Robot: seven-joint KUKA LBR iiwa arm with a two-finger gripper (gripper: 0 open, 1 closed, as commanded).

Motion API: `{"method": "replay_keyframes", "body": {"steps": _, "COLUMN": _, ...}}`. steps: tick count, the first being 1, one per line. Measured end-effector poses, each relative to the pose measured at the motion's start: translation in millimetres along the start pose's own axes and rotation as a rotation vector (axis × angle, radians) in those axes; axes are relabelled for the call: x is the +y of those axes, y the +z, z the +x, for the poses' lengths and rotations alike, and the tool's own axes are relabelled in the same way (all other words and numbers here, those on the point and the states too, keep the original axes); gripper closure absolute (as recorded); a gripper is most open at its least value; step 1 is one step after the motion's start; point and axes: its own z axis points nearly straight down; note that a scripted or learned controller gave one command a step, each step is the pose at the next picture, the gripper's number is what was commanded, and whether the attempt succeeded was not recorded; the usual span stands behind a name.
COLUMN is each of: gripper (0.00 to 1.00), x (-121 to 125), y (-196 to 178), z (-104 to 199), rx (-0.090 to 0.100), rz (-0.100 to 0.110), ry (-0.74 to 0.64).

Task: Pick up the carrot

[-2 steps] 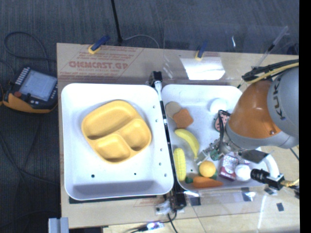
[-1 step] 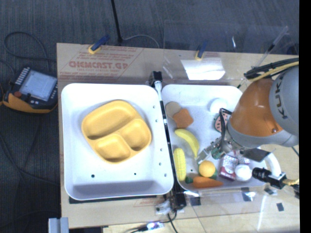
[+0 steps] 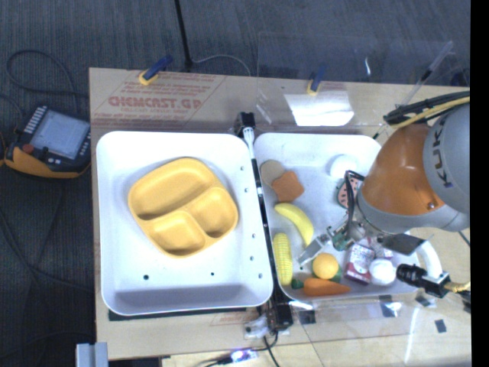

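Gripper [image 3: 325,243] hangs low in the right bin [image 3: 306,147], its fingers spread apart and pinching nothing. Just past it, at 6 o'clock, sits a yellow lemon [image 3: 325,266]. The carrot [image 3: 326,287] lies flat right below the lemon, touching it, by the bin's near wall. A banana [image 3: 296,220] and corn [image 3: 283,257] lie at the gripper's 9 o'clock. The left bin [image 3: 114,281] holds a yellow plate [image 3: 182,205].

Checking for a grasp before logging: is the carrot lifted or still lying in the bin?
Still lying. The carrot rests flat by the right bin's near wall, below the lemon; the gripper is above it.
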Motion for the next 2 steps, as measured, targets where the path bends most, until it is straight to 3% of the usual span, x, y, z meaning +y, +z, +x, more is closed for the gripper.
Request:
{"method": "replay_keyframes", "body": {"steps": 1, "gripper": 0.00, "x": 0.3, "y": 35.6, "z": -3.4, "rx": -0.004, "rz": -0.003, "ry": -0.187}}
{"method": "replay_keyframes", "body": {"steps": 2, "gripper": 1.00, "x": 1.6, "y": 24.8, "z": -4.0, "rx": -0.010, "rz": -0.008, "ry": -0.186}}
